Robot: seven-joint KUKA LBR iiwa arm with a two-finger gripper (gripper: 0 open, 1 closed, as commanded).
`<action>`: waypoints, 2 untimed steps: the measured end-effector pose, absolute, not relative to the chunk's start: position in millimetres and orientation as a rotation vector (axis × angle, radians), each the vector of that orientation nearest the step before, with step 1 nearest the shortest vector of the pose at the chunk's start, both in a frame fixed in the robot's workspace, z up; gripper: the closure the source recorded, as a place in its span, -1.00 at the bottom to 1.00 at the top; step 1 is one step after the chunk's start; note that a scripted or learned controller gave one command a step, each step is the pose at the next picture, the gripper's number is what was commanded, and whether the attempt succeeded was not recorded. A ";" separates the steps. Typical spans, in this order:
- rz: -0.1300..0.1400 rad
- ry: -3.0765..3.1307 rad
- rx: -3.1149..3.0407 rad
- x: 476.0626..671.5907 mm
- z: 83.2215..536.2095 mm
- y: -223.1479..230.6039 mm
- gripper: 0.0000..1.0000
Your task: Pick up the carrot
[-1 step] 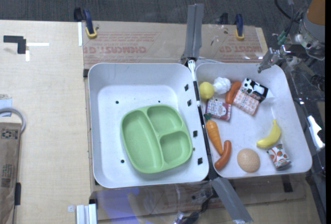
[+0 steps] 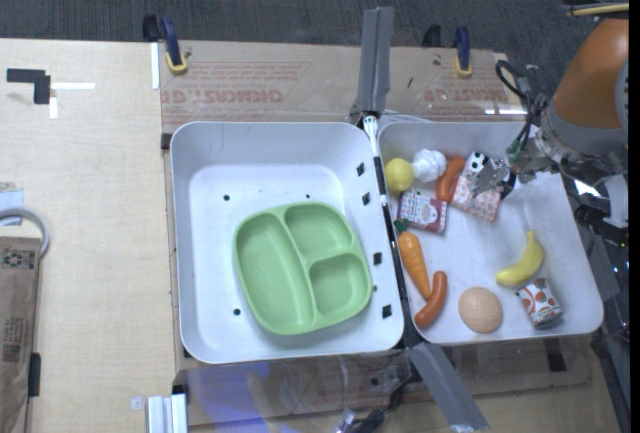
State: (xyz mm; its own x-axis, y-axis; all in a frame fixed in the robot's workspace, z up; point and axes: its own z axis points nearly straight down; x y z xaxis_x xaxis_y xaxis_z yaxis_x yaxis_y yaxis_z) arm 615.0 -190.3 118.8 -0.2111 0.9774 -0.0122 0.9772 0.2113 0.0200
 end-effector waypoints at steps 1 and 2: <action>0.000 2.528 1.862 631.6 235.4 -147.8 -1.00; 0.001 2.602 1.759 554.4 92.4 -151.5 -1.00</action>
State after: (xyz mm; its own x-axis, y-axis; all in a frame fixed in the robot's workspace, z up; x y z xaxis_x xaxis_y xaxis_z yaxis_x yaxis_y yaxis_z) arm 554.4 -151.5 92.4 -0.3724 0.9281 -0.0006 0.9281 0.3724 0.0010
